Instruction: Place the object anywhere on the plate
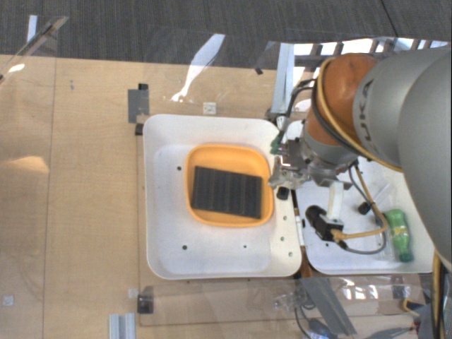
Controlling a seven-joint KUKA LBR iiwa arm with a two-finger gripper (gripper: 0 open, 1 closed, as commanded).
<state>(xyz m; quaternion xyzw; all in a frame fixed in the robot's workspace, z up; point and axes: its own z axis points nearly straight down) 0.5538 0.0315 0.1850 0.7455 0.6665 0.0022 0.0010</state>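
Observation:
An orange plate [229, 159] lies in the left bin [212, 256], and a dark ribbed rectangular piece [226, 192] rests flat on its middle. A green bottle-shaped object [397, 235] lies in the right bin [367, 263] near its right edge. My gripper [281, 177] sits low over the divide between the two bins, just beside the plate's right rim, mostly covered by the grey and orange wrist [346, 104]. I see nothing held in it.
A black part with a yellow cable [332, 230] hangs under the wrist over the right bin. Metal brackets [139, 104] stand at the left bin's corners. Bare wooden bench [70, 189] spreads to the left.

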